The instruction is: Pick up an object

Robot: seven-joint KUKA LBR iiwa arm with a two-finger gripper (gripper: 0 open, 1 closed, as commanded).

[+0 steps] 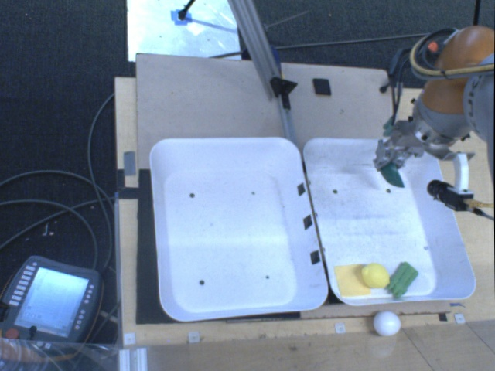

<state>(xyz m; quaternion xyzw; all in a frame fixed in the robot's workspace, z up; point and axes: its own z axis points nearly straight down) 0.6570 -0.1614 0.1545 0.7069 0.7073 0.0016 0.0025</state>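
My gripper (pixel 390 165) hangs over the far right part of the right bin (pixel 371 207). A small dark teal object (pixel 395 177) sticks out from between its fingers, and the gripper is shut on it. The object looks lifted a little off the bin floor. In the bin's near corner lie a flat yellow pad (pixel 349 282), a yellow ball-like fruit (pixel 375 275) resting on it, and a green ridged object (pixel 402 278) right beside the fruit.
The left bin (pixel 232 222) sits beside the right one, with black clips along the shared rim. A white ball (pixel 387 323) lies on the bench outside the right bin's front edge. A slanted metal pole (pixel 259 41) crosses the back. A teach pendant (pixel 46 296) sits at lower left.
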